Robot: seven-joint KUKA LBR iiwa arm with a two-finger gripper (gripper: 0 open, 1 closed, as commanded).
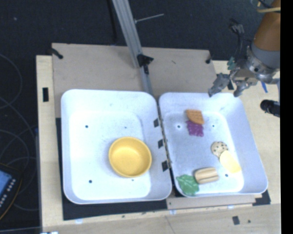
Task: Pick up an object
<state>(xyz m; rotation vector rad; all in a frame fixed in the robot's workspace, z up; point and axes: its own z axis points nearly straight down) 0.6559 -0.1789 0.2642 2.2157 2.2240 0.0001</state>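
Note:
My gripper (226, 89) hovers over the far rim of the right bin (251, 145), open, with nothing between its fingers. Inside that bin lie an orange cracker (195, 116), a purple grape bunch (195, 128), a speckled cookie (218, 148), a pale yellow lemon-like piece (230, 162), a tan bread roll (206, 175) and a green leafy piece (187, 184). All of them sit below and to the left of the gripper, apart from it.
The left bin (83, 111) holds a yellow bowl (130, 156) near its front right. A slanted metal post (129, 28) rises behind the seam between the bins. A tablet (0, 191) and cables lie off the bench at left.

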